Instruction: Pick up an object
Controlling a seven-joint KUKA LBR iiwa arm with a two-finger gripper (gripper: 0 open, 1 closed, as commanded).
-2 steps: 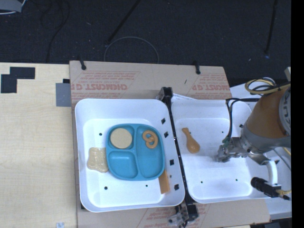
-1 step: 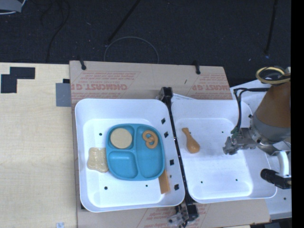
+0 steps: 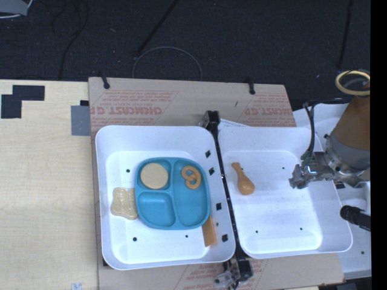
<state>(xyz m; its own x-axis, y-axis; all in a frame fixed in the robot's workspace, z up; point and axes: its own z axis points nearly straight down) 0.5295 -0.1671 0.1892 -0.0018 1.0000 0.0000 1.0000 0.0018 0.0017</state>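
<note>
Lying in the right white plastic bin (image 3: 326, 237), well left of the gripper (image 3: 300, 178) whose opening state cannot be determined, the small tan pear-shaped wooden piece (image 3: 243, 179) appears light and rigid; grasp across its narrow neck.

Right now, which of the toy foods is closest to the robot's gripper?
The tan drumstick-shaped toy, lying alone in the right bin, is nearest the gripper. The pretzel, round cookie and others are in the left bin.
</note>
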